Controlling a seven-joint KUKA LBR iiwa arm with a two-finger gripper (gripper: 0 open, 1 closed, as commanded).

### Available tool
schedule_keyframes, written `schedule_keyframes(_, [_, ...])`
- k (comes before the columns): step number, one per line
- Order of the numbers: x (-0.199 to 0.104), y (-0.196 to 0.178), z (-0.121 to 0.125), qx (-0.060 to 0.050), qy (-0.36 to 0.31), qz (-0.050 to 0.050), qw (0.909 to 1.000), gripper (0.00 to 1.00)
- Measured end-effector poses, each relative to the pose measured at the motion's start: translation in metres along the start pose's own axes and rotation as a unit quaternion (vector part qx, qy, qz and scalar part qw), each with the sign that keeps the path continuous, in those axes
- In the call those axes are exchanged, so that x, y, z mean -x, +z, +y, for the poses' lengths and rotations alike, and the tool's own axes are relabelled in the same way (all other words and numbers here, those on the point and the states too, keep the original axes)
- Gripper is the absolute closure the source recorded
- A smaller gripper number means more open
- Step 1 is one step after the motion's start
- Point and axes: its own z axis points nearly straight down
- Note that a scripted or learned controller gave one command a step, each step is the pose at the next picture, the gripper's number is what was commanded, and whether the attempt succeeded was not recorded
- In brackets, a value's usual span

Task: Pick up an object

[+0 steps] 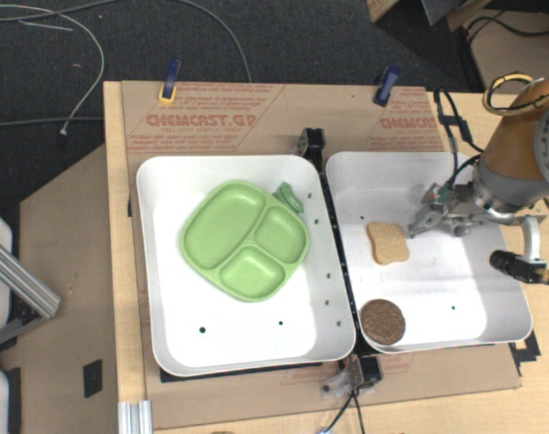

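**Toy bread slice in right bin, gripper just beside it**

Toy bread slice [388, 242] lies flat near the left side of the right bin [491, 319]. Judged light, stiff, thin; best pinched across its narrow width, edges low to the floor so a slip is likely. Gripper [425, 217] hangs just right and far of it, holding nothing; finger state cannot be told. Brown round cookie-like disc [382, 321] sits at the bin's near-left corner. Left bin [165, 333] carries a green divided plate [245, 240], small green piece [290, 198] touching its far-right rim.
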Motion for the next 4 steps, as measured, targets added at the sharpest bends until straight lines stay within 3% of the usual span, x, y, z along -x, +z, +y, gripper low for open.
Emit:
schedule_keyframes(1, [0.0,-0.013,0.002,0.003,0.0,-0.001,1.0,1.0])
schedule_keyframes(2, [0.01,-0.07,0.006,0.006,0.0,-0.003,1.0,1.0])
schedule_keyframes(4, [0.0,-0.169,0.011,0.006,0.0,-0.002,1.0,1.0])
